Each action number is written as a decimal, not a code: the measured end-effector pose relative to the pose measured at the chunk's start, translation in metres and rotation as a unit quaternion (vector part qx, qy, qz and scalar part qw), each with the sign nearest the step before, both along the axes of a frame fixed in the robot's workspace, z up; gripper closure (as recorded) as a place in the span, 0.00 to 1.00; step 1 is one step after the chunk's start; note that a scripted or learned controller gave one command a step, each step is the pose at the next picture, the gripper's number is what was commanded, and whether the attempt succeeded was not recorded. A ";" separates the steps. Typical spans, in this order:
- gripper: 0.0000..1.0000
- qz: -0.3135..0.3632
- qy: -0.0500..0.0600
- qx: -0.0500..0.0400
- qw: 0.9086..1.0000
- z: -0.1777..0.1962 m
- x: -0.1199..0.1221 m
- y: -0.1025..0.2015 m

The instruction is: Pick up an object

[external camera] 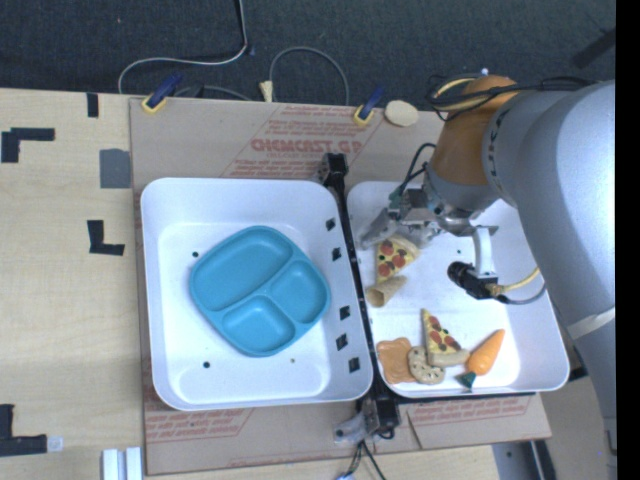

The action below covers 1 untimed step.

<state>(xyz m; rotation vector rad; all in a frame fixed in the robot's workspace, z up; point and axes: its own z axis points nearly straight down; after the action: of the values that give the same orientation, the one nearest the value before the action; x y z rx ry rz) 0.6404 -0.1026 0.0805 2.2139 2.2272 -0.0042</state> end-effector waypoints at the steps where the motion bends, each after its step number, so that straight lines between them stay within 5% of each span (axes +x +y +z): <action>1: 1.00 -0.002 -0.003 0.000 1.000 0.016 0.003 -0.003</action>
<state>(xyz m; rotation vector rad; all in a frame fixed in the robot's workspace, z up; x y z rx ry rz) 0.6430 -0.1051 0.0965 2.2155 2.2213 0.0027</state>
